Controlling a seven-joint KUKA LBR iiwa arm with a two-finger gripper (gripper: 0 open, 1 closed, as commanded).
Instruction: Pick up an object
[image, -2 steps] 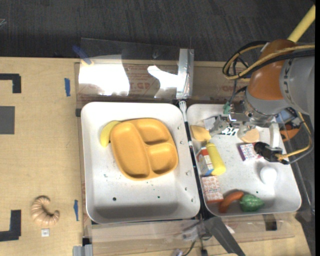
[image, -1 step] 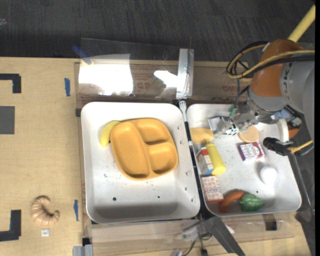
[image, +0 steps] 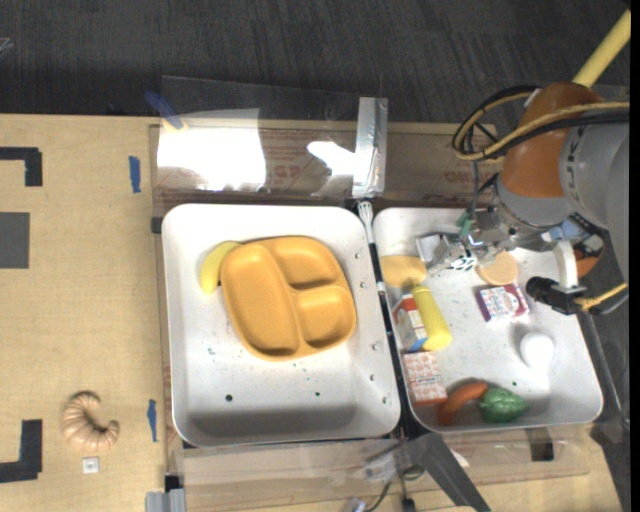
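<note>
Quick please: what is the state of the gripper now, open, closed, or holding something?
Gripper: over the right bin, near its back left corner; whether open, closed or holding anything cannot be told.

A robotics lab test bench. Two shallow white bins, the left bin (image: 190, 400) and right bin (image: 570, 385), sit side by side on a cardboard-covered bench (image: 70, 330) marked with blue tape (image: 134, 172) and black tape marks (image: 27, 165). A grey and orange robot arm (image: 565, 160) with looped cables (image: 480, 125) reaches in from the right.
</note>
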